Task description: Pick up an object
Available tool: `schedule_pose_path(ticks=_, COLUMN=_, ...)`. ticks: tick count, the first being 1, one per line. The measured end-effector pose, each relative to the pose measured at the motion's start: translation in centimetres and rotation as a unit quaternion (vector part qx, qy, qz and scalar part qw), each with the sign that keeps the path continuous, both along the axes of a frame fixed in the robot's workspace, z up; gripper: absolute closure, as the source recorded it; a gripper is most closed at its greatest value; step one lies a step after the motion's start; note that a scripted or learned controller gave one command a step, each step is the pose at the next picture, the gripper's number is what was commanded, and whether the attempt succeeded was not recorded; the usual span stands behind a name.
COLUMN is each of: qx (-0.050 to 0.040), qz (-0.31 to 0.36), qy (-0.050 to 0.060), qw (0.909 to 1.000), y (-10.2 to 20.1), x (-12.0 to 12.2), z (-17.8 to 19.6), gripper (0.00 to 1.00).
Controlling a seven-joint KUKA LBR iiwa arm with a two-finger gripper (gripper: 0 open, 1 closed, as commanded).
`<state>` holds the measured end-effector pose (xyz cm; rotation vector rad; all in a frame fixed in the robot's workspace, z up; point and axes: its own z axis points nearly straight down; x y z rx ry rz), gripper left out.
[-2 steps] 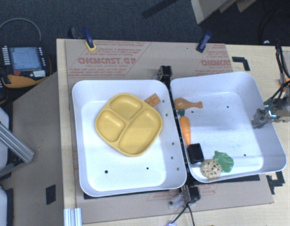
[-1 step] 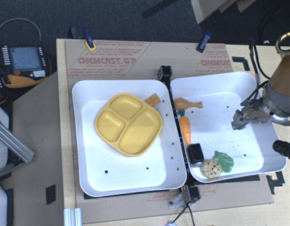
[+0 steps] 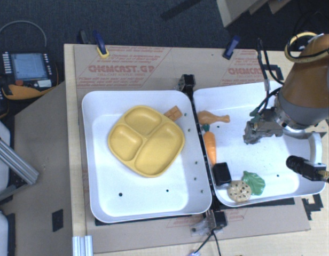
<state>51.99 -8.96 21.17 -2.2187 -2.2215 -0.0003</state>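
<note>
My gripper (image 3: 254,133) hangs over the middle of the right bin (image 3: 271,97), above bare white floor. To its left, by the bin's left wall, lie a tan drumstick (image 3: 213,118) and below it an orange carrot (image 3: 209,147). At the bin's front a black block (image 3: 221,173) sits next to a speckled cookie (image 3: 239,191) and a green leafy piece (image 3: 255,182). None of these touches the gripper, and I see nothing held in it.
The left bin (image 3: 100,164) bears a yellow divided plate (image 3: 147,141), with a small brown piece (image 3: 173,112) at the plate's upper right edge. A black clamp (image 3: 186,82) sits where the two bins meet at the back.
</note>
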Motion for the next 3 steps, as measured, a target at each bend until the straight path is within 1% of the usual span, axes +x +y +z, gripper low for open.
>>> schedule_pose_path(ticks=1, qx=0.0002, qz=0.001, qy=0.001, qw=1.0000, y=4.7, x=-0.7, z=-0.4, gripper=1.00)
schedule_pose_path(ticks=2, qx=-0.0002, qz=0.002, qy=-0.001, qw=1.0000, y=10.2, x=-1.2, z=0.8, gripper=1.00)
schedule_pose_path(ticks=3, qx=-0.0006, qz=0.001, qy=-0.001, qw=1.0000, y=16.2, x=-0.9, z=1.4, gripper=1.00)
